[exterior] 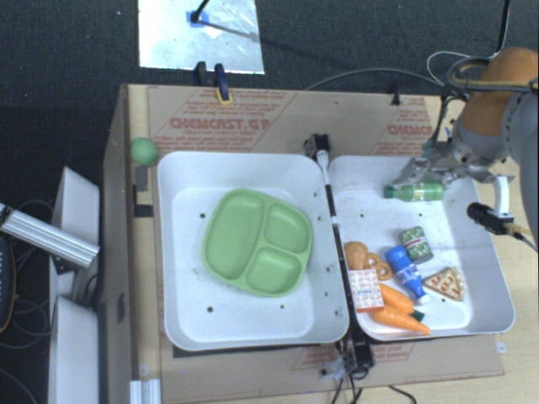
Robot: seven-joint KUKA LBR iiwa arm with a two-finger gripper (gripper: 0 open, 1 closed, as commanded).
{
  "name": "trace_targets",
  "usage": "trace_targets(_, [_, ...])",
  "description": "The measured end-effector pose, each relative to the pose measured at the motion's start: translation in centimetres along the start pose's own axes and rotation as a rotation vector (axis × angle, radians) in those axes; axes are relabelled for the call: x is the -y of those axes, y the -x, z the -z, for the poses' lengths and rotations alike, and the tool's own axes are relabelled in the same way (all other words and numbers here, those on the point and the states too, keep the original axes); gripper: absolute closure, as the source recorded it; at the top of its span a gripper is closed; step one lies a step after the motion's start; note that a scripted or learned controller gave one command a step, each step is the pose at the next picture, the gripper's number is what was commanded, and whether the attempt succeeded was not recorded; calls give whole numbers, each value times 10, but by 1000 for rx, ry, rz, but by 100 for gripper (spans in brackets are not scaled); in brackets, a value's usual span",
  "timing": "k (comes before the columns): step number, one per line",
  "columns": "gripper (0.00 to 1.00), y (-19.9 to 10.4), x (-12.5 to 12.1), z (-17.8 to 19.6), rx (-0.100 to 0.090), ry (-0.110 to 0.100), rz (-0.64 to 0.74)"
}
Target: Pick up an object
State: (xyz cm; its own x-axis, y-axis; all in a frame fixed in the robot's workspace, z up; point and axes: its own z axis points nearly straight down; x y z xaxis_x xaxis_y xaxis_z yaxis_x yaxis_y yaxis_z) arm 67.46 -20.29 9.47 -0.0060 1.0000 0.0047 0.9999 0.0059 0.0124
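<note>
Gripper low in right bin, directly over green bottle lying on its side near the back. Grip state: cannot tell. Risk: round bottle could roll or squirt sideways under an off-centre pinch.

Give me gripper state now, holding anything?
Gripper: cannot be told. It sits directly over the green plastic bottle lying in the right white bin; no grasp visible.
</note>
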Motion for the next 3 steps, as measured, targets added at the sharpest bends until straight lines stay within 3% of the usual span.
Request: trace_targets(3, [0, 0, 0, 0, 0, 0, 0])
